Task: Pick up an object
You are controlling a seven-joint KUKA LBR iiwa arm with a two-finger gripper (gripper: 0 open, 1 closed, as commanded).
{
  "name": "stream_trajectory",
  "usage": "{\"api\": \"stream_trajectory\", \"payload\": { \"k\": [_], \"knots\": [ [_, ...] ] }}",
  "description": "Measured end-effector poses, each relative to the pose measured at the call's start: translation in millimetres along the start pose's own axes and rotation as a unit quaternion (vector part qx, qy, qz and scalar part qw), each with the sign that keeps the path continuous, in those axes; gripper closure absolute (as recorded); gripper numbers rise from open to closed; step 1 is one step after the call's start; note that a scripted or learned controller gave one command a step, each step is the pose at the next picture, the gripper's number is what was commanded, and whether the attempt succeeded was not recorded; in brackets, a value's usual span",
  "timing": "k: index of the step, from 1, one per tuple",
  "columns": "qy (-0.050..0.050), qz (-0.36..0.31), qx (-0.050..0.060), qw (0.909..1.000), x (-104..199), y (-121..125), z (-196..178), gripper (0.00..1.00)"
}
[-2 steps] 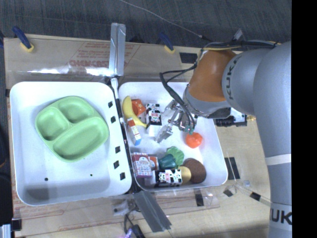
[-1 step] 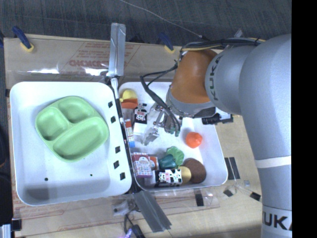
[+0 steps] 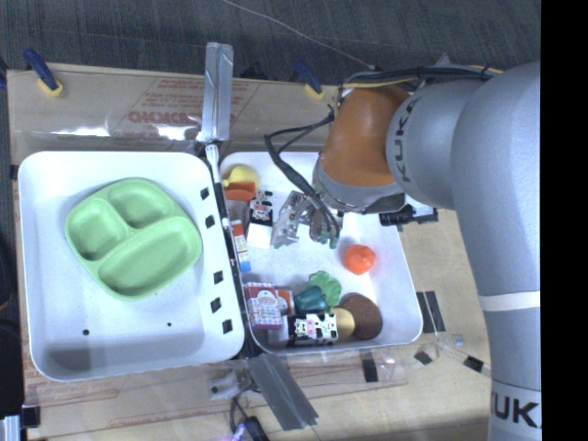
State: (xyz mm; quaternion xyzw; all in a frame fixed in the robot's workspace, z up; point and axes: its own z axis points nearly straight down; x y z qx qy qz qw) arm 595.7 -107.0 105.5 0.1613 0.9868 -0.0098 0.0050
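Orange ball-like object (image 3: 359, 259) lies in the right bin (image 3: 401, 274), alone on the white floor, and it seems the easiest thing to pick. It is just beside the gripper (image 3: 307, 221), at about four o'clock from it, apart from it and not touching. I judge it as light, smooth and rounded, probably a plastic toy fruit, so it may roll or slip if the fingers close off its centre. The best hold would be across its widest middle, coming straight from above.

Whether the fingers are spread or closed I cannot tell, because the wrist covers part of them; nothing is visible between them.

At six o'clock from the orange object there is a crowded group along the near wall of the bin: a green toy (image 3: 320, 290), a brown rounded object (image 3: 363, 314), a black and white toy (image 3: 313, 327) and a small red and white box (image 3: 265, 305). These touch each other, so a grasp there is more risky.

At ten o'clock from the gripper, near the dividing wall, a yellow object (image 3: 242, 174) sits with an orange piece (image 3: 240, 191).

The left bin (image 3: 46, 274) holds a green divided plate (image 3: 134, 236), well apart from the gripper.
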Motion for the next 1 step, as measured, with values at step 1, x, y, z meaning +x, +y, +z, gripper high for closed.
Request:
{"api": "stream_trajectory", "payload": {
  "k": [1],
  "knots": [
    [0.005,0.172,-0.008,0.9850,-37.1,14.2,-97.9,1.00]
  ]
}}
